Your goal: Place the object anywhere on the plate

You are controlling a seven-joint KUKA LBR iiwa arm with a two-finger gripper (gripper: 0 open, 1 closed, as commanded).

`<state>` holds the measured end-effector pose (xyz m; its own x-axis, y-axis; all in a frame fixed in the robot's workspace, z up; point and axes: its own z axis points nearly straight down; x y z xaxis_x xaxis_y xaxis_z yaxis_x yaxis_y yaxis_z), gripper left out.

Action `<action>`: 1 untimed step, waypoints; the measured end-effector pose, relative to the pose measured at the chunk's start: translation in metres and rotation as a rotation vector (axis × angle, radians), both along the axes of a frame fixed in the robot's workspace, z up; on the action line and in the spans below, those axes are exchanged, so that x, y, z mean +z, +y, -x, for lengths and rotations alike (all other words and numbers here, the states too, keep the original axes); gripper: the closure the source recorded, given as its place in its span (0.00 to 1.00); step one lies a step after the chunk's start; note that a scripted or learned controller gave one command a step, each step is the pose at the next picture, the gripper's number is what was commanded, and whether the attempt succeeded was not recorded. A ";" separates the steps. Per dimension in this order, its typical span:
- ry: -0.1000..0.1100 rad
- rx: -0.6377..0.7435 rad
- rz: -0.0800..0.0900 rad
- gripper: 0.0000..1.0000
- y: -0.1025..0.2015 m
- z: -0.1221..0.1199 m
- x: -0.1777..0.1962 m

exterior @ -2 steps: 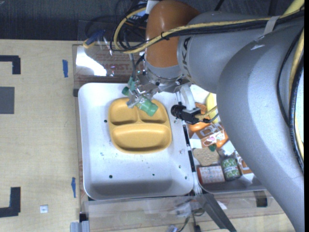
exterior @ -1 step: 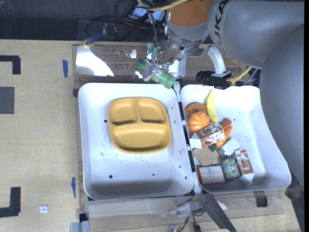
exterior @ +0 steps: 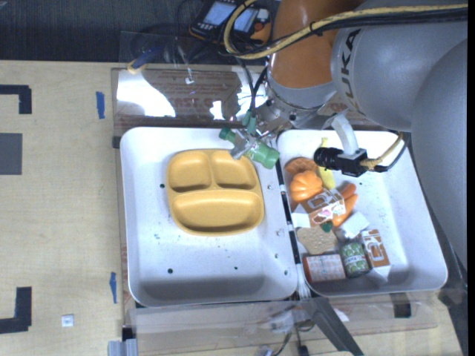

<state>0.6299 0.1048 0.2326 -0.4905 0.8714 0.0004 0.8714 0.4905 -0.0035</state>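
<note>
The two-finger gripper (exterior: pixel 243 141) hangs over the far right corner of the yellow three-compartment plastic plate (exterior: pixel 215 191), at the far edge of the left white bin (exterior: pixel 141 221); its metal fingers pinch a small green cylindrical object (exterior: pixel 263 155), which juts out to the right of the fingertips, above the gap between plate and bin wall; the object is not on the plate. The grey arm with its orange band (exterior: pixel 304 35) comes in from the far right; the right white bin (exterior: pixel 415 221) holds an orange toy pumpkin (exterior: pixel 305 186), a carrot-like piece (exterior: pixel 343 202) and small printed food packets (exterior: pixel 349 258) clustered along its left side.
</note>
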 end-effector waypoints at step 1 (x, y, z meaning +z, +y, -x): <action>0.001 0.243 -0.002 1.00 -0.015 0.008 -0.021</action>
<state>0.6217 0.0902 0.2117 -0.6861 0.7275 0.0023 0.7275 0.6861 -0.0033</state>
